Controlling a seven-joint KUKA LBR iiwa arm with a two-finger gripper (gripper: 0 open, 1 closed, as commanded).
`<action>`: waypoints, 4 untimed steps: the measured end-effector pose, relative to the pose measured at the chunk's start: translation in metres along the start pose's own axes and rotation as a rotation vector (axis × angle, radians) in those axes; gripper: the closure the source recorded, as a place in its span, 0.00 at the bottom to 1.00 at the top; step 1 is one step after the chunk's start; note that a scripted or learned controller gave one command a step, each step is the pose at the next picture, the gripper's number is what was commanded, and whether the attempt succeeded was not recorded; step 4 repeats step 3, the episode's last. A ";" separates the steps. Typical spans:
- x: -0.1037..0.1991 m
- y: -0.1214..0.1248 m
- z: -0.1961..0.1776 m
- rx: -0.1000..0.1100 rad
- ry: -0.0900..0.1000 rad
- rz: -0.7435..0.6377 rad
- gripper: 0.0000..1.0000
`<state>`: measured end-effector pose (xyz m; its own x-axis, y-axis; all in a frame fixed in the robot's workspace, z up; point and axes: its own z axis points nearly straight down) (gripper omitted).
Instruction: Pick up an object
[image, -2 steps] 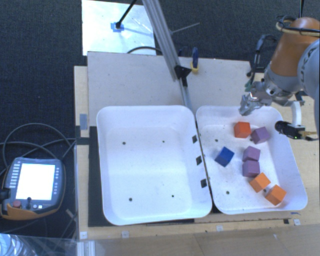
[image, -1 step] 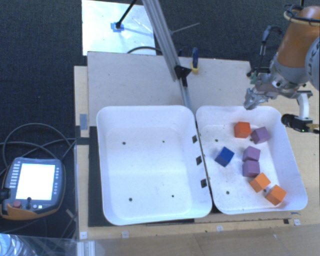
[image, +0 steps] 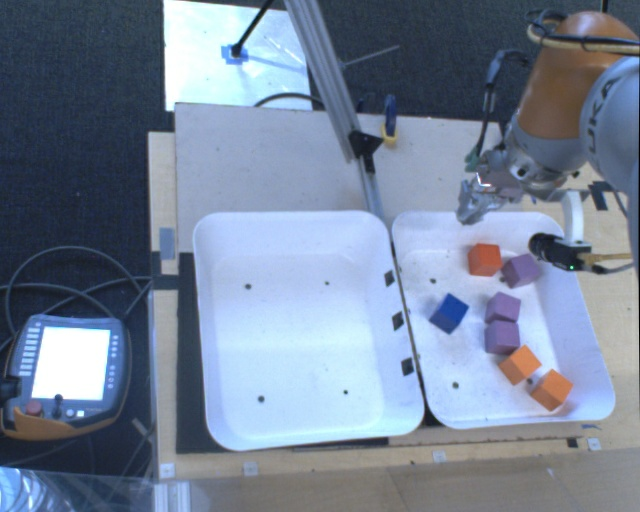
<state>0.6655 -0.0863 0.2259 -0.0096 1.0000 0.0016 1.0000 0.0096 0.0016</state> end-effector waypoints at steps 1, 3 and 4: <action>0.045 -0.020 -0.011 0.000 0.001 0.000 1.00; 0.151 -0.060 -0.023 0.001 0.001 -0.001 1.00; 0.151 -0.060 -0.023 0.001 0.001 -0.001 1.00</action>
